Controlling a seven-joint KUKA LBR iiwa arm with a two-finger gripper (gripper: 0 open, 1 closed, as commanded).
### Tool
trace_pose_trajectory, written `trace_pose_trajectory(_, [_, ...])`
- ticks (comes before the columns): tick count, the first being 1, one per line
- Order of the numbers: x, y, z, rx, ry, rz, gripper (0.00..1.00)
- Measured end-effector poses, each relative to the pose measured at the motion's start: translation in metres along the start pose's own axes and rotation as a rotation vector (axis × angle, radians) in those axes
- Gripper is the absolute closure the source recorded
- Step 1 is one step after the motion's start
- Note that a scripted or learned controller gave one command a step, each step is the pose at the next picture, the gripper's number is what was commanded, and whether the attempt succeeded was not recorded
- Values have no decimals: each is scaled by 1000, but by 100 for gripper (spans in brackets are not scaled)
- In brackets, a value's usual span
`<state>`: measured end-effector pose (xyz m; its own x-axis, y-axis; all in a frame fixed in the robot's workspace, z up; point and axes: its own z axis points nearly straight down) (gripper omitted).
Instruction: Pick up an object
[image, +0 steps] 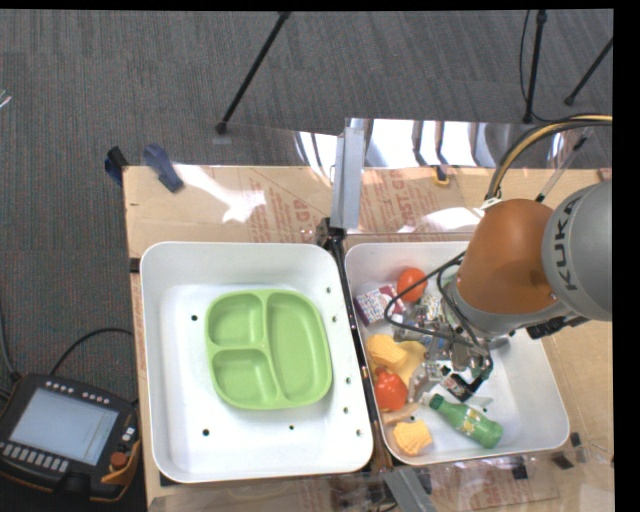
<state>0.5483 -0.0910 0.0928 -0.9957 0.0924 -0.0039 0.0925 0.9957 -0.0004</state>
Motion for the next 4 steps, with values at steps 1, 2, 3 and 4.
trace_pose_trajectory(1, [-50, -2, 0, -1, -2, 153, 0])
trace_pose_trajectory(2, [19, -11, 0, -1, -6, 283, 0])
trace_pose_trajectory(3, [-44, 2, -1, -1, -8, 422, 0])
trace_pose_trajectory(4, [-40, 6, 1, 1, -5, 478, 0])
